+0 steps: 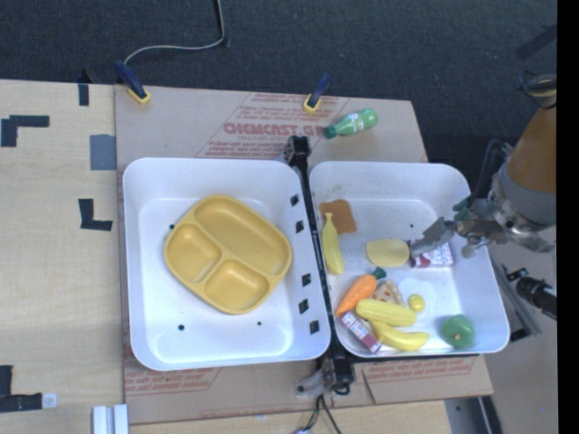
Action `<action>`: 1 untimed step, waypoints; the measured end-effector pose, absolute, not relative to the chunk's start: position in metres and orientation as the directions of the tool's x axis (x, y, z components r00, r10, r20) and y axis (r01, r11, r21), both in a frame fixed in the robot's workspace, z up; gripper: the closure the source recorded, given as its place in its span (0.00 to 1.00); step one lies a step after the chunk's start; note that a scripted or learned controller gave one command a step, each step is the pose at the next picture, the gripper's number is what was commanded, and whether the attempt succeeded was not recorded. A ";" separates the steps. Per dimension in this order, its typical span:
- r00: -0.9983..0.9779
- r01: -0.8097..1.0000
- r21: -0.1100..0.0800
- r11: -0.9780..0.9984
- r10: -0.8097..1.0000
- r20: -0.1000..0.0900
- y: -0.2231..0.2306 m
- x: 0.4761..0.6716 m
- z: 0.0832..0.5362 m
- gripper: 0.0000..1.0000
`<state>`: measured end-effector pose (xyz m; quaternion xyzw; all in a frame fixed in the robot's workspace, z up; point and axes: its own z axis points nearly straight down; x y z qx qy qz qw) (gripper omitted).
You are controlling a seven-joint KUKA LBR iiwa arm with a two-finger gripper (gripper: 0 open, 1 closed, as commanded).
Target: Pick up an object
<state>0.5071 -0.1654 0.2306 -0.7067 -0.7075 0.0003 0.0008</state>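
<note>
Dark carpet surrounds the desk [54,179], where cardboard carries two white bins. Well left of the fingers, the left bin [145,269] holds a yellow divided tray [228,253]. The right bin [470,283] holds the toys. The fingers [432,239] reach in from its right rim; whether they are open or closed cannot be told, and nothing visibly sits between them. Just left of them lies a pale yellow potato-like piece [387,251]; touching or just below them, a small red-and-white packet [434,258]. Lower left lie a corn cob [387,313], banana [402,337] and carrot [355,294]; below, a green pepper [458,331].
</note>
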 end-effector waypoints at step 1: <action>-0.003 1.000 0.005 0.003 1.000 0.000 -0.154 0.548 0.094 0.00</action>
